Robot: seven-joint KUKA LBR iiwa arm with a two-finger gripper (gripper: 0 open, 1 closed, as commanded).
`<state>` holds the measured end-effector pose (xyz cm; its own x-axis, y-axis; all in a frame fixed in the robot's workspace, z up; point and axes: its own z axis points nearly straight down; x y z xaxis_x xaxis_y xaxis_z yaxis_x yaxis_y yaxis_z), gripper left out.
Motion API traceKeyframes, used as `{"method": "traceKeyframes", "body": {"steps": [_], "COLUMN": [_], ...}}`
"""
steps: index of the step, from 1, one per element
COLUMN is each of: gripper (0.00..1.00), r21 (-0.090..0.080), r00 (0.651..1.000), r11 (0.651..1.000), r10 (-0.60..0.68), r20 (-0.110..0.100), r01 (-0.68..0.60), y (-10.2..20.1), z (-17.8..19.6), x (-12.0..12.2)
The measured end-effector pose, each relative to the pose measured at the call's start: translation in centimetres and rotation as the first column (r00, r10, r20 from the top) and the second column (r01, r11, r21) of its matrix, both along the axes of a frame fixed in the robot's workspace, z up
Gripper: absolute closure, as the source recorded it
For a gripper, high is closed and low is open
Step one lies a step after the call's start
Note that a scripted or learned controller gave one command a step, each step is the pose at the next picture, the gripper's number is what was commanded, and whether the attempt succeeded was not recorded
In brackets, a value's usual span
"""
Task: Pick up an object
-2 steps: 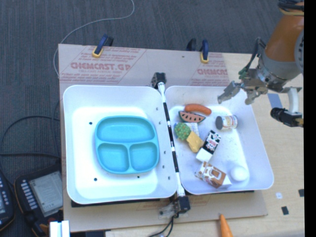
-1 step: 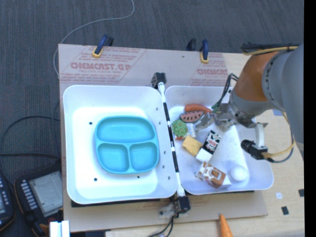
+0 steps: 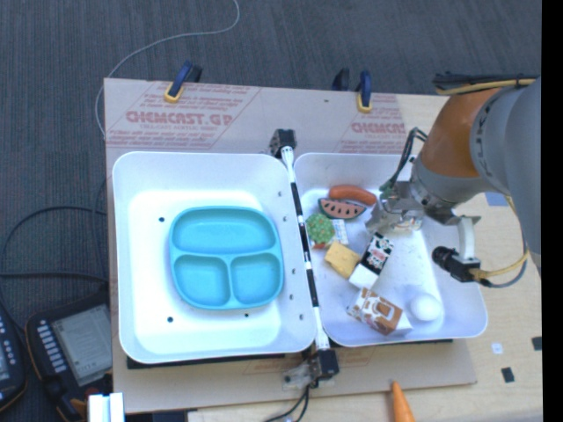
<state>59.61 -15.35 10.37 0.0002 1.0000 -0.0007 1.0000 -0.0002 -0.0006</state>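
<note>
The right bin (image 3: 457, 323) holds several small items: an orange sausage (image 3: 352, 192), a watermelon slice (image 3: 344, 208), a green leafy piece (image 3: 320, 229), a yellow cheese wedge (image 3: 340, 258), a white block (image 3: 362, 276), a black-and-white carton (image 3: 379, 254), a brown box (image 3: 377, 313) and a white egg (image 3: 426, 308). My gripper (image 3: 392, 219) hangs low over the bin's upper middle, just above the carton and right of the watermelon slice. The wrist body hides what is beneath it.
The left bin (image 3: 141, 323) holds a blue three-compartment tray (image 3: 227, 256). A black divider bar (image 3: 302, 236) runs between the bins. Clamps (image 3: 362, 90) sit along the board's far edge. Cables and a pendant (image 3: 62, 350) lie at the lower left.
</note>
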Motion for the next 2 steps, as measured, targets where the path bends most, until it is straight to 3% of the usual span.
{"method": "traceKeyframes", "body": {"steps": [1,2], "gripper": [0.00,1.00], "r21": [0.000,0.000], "r00": [1.000,1.000], "r11": [1.000,1.000], "r10": [0.000,0.000], "r20": [0.000,0.001], "r01": [0.000,0.000], "y": [0.0,0.0], "z": [0.0,1.0], "x": [0.0,0.0]}}
